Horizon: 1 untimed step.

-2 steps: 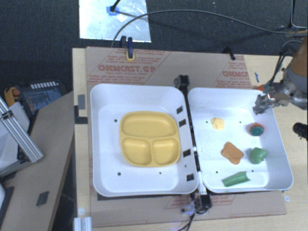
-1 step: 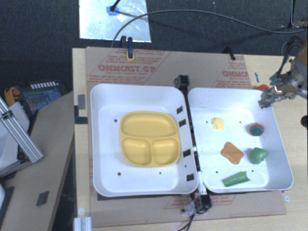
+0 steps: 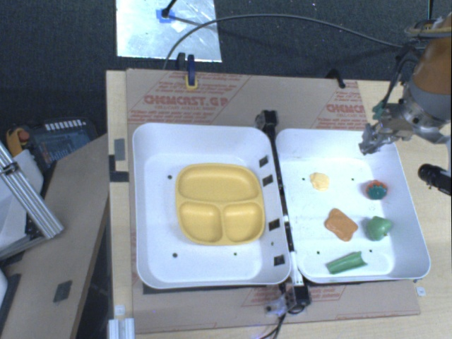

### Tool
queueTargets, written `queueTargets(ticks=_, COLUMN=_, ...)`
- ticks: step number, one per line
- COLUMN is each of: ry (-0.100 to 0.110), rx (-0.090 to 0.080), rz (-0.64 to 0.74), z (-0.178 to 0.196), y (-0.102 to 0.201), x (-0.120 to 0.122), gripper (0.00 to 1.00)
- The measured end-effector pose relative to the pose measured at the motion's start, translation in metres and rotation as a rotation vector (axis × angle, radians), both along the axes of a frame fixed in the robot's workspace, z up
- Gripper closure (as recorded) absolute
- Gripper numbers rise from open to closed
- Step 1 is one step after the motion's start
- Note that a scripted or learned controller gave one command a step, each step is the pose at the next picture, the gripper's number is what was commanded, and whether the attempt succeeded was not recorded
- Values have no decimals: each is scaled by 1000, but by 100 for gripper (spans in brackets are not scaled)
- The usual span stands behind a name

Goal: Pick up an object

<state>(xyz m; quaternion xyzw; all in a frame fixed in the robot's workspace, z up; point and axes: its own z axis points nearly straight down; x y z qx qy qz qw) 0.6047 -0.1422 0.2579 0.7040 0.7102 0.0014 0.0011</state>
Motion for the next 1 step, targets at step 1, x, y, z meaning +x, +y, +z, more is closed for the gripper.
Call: queueTargets(ticks=1, ry=1, rx=1, rz=1, z=-13, y=50, x=14, gripper=100)
